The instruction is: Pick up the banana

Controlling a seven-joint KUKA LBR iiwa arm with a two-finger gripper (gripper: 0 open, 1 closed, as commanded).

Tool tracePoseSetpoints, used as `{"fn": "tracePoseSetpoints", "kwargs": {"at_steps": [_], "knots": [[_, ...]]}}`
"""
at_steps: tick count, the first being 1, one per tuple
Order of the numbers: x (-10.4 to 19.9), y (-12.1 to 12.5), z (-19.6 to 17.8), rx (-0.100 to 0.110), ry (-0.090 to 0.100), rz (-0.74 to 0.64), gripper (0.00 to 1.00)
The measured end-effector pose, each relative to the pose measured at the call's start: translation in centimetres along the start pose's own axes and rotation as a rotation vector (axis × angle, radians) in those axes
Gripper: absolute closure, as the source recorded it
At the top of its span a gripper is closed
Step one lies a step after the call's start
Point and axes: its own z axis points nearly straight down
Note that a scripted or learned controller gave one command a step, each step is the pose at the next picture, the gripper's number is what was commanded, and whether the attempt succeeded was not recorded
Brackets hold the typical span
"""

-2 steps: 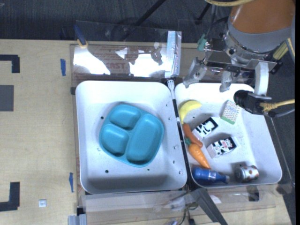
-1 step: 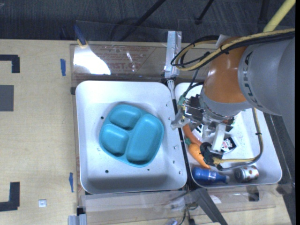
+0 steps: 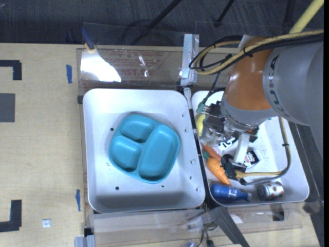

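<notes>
So the biggest thing here is the grey arm [image 3: 293,71], coming in from the upper right of the frame, with its orange band [image 3: 247,86] sitting over the right bin [image 3: 295,176]. The left bin [image 3: 97,138] takes up the middle of the frame, and there's a blue divided plate [image 3: 144,147] lying flat in it, roughly centred. Both bins sit side by side on the pale wooden bench [image 3: 41,138].

The gripper [image 3: 218,135] hangs low over the left half of the right bin. It's all cables and metal from this angle, so I honestly can't tell if it's spread, closed, or pinching anything.

Just below it, near the bin's lower left, there's an orange carrot [image 3: 218,171]. Along the bottom edge are a blue bottle [image 3: 229,192] on its side and a small silver can [image 3: 271,190] to its right.

The banana [image 3: 199,122]: I think it's the yellow sliver tucked against the right bin's left wall, just beside the gripper and mostly hidden.
</notes>
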Motion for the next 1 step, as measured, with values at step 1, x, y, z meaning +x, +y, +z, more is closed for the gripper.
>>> {"fn": "tracePoseSetpoints", "kwargs": {"at_steps": [1], "knots": [[-6.8,-0.3,2.84,0.001,0.0,-0.136,1.0]]}}
